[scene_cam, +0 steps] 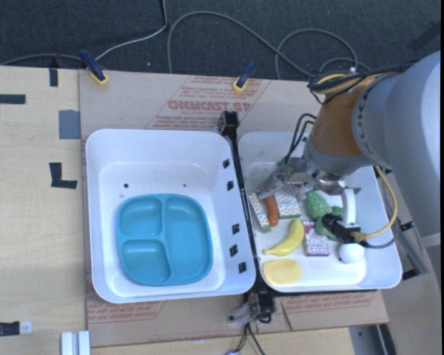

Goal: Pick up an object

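The right bin (381, 272) holds several small items: an orange carrot-like piece (272, 211), a yellow banana (287, 239), a flat yellow disc (281, 271), a green lump (320, 204), a white ball (350, 253) and two patterned packets (288, 205) (317, 245). My gripper (280, 177) reaches down into the back left part of this bin, just above the carrot-like piece and the nearer packet. The wrist and orange band (340, 128) hide most of it. I see nothing clearly held.
A blue divided plate (165, 238) lies in the left bin (103, 154). A black divider (235, 198) runs between the bins. Cables (370, 231) hang from the wrist over the right bin's right side. Yellow and blue clamps (244, 77) (95, 68) sit at the bench's back edge.
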Motion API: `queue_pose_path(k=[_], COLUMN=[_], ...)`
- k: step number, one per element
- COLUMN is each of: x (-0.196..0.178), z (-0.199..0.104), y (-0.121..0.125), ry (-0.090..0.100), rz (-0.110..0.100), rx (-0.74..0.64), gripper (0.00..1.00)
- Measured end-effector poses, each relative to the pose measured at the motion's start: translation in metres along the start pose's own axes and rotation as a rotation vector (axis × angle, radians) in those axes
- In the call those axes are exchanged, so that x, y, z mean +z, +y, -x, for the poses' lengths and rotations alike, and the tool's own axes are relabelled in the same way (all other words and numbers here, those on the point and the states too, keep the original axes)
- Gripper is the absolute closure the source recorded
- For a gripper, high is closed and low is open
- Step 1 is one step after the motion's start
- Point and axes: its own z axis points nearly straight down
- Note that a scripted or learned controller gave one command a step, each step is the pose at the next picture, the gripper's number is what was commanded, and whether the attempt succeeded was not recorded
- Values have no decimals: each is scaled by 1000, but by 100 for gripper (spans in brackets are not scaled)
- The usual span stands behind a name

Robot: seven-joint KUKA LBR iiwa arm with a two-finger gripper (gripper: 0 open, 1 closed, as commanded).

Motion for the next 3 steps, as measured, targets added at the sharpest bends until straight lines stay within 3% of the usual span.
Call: queue_pose_path(k=[1,2,3], x=[-13,-12,8], z=[6,2,18], y=[1,0,45], ry=[-12,-3,0], rz=[7,3,4], rx=[3,1,-2], gripper=[100,0,0])
